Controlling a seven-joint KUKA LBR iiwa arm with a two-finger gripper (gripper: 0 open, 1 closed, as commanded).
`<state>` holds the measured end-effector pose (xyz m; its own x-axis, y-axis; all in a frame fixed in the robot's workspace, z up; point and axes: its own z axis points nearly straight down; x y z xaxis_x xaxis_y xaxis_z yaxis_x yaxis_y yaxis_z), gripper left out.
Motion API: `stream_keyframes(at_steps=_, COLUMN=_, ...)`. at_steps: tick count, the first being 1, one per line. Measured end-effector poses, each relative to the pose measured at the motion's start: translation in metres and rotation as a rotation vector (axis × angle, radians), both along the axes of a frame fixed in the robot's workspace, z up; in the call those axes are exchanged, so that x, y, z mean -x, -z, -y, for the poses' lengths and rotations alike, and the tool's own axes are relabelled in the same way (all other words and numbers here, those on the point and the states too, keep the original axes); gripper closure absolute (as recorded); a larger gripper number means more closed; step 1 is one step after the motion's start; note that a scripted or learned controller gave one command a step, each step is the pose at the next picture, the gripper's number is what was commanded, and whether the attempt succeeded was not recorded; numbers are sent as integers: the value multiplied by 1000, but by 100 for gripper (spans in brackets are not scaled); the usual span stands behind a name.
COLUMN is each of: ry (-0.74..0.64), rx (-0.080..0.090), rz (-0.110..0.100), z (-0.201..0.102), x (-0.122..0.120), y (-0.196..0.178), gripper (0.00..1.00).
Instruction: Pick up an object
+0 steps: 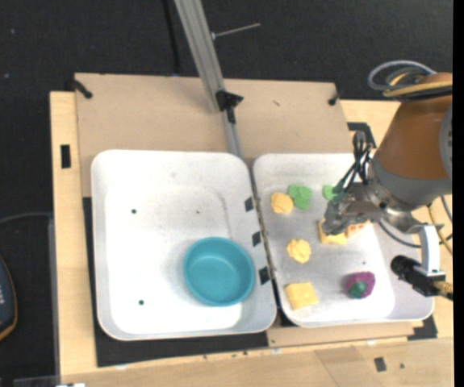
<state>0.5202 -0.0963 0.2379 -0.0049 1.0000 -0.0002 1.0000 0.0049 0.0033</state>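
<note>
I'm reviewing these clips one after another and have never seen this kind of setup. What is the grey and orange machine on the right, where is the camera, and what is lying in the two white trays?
The machine is a robot arm, grey with an orange band, reaching in from the right. Its hand sits low over the right bin, right at a yellow and orange piece. From this angle I cannot tell whether the hand is actually holding that piece.

The single camera is fixed above the bench and looks down at a slant on both bins.

The left bin holds a blue bowl. The right bin holds small toy-like items: a yellow lump next to a green piece, another yellow lump, a yellow block near the front, and a purple item.
</note>
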Motion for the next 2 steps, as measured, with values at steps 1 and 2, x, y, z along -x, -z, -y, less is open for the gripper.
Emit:
stream_keyframes(at_steps=1, ry=0, rx=-1, rz=-2, z=-38, x=-21, y=4, gripper=100)
stream_keyframes(at_steps=2, ry=2, rx=-1, rz=-3, z=-86, x=-38, y=12, gripper=100)
